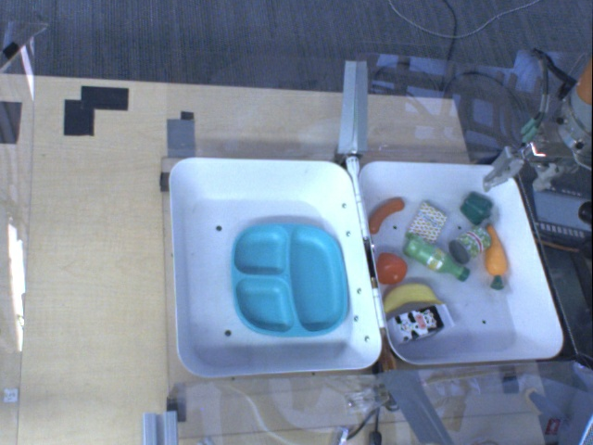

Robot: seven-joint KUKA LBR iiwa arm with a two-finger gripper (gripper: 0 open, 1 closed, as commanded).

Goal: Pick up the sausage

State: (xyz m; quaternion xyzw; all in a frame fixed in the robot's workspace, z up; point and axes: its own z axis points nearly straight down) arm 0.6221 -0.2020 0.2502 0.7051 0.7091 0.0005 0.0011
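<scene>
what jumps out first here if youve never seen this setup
The blue tray, split into compartments, sits mid left bin. The right bin holds a clutter of toy food, with the sausage at its upper left. The gripper hangs at that bin's upper right corner.

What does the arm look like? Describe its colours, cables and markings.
The gripper is pale grey metal, narrowing toward its tip. The wrist behind it is grey too, with a small green spot and dark cables looping around it. An orange patch of the arm sits at the picture's edge.
</scene>
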